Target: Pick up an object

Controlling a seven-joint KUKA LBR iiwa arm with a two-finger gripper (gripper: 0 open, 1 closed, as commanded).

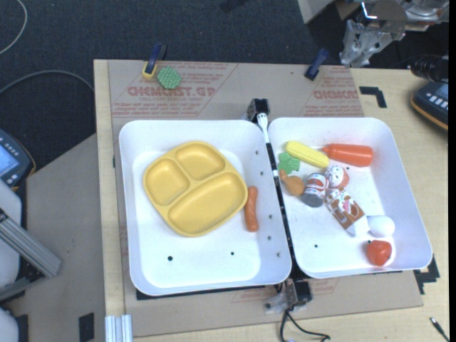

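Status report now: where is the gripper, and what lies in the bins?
Gripper high beyond the right bin, holding nothing visible. Corn, carrot, can loose in right bin. Yellow plate and sausage in left bin. Path clear.

We look down from one fixed camera set above the bench, tilted at a slant so the far edge of the cardboard base (235, 84) sits near the top and the near edge at the bottom. We stand far enough back to take in both white bins whole: the left bin (142, 262) and the right bin (406, 212) lie side by side across the middle. Dark floor (107, 13) fills the top of our view, and the gripper (360, 45) enters at upper right.
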